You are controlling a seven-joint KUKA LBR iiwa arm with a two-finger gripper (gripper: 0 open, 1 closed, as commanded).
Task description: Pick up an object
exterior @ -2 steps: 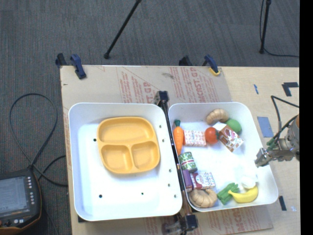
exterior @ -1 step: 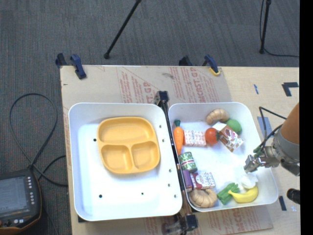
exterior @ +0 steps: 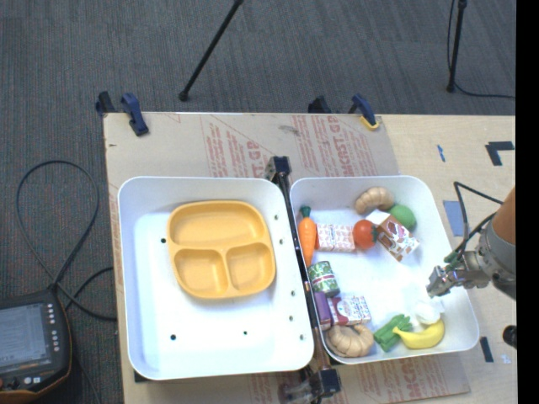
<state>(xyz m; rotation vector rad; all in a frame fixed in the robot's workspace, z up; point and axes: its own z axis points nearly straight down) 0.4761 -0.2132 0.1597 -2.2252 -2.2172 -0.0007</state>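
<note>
Grey carpet [exterior: 337, 49] surrounds the cardboard-topped bench [exterior: 253, 141] bearing two bins [exterior: 139, 225].

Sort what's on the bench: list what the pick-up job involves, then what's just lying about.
In the job:
claw, low over the right bin
toy food there: banana, carrot, tomato, croissant, green fruit

Lying about:
yellow divided plate in the left bin
blue clamps
handheld screen on the floor

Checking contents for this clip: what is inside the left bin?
The left bin holds one yellow divided plate, lying flat toward its back half. The plate's three compartments look bare. Whatever lies under the plate is covered.
</note>
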